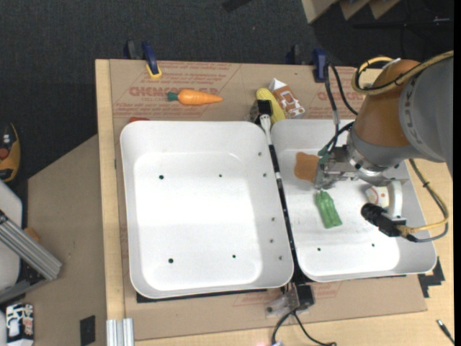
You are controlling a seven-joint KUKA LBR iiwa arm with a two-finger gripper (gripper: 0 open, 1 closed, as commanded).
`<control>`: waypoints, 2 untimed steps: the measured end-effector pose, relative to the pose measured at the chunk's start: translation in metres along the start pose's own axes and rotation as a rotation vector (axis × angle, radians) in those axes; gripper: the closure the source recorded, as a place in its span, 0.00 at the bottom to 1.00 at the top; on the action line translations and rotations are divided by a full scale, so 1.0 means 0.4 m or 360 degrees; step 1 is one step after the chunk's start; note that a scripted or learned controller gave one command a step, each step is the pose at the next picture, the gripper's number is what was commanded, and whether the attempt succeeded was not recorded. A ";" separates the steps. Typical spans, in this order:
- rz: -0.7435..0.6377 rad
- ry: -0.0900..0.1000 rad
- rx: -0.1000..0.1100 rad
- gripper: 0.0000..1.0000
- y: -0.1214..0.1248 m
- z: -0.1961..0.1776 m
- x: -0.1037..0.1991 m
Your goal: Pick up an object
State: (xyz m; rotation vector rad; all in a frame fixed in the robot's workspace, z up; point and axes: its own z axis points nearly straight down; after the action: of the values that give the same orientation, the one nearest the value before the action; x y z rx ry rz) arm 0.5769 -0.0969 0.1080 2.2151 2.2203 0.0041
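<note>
My gripper [325, 182] hangs low in the right bin [360, 262], near its left side. A green oblong object [328, 210] lies on the bin floor just below the gripper. A brown block [306, 166] lies immediately left of the gripper, touching or nearly touching it. The grey arm with its orange band [382, 114] comes in from the right and covers the bin's upper right part.
The left bin [144, 143] lies beside the right one. On the cardboard behind the bins lie a toy carrot [194, 98], a yellow banana-like piece [268, 99] and a small brown-and-white box [288, 101]. Cables and a black connector [382, 220] trail over the right bin.
</note>
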 end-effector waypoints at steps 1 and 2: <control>0.0003 0.0002 0.0007 0.00 -0.006 -0.001 0.000; -0.0001 0.0001 0.0001 0.00 0.142 0.062 0.012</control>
State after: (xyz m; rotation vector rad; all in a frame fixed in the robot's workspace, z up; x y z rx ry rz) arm 0.6339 -0.0919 0.0836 2.2156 2.2215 0.0040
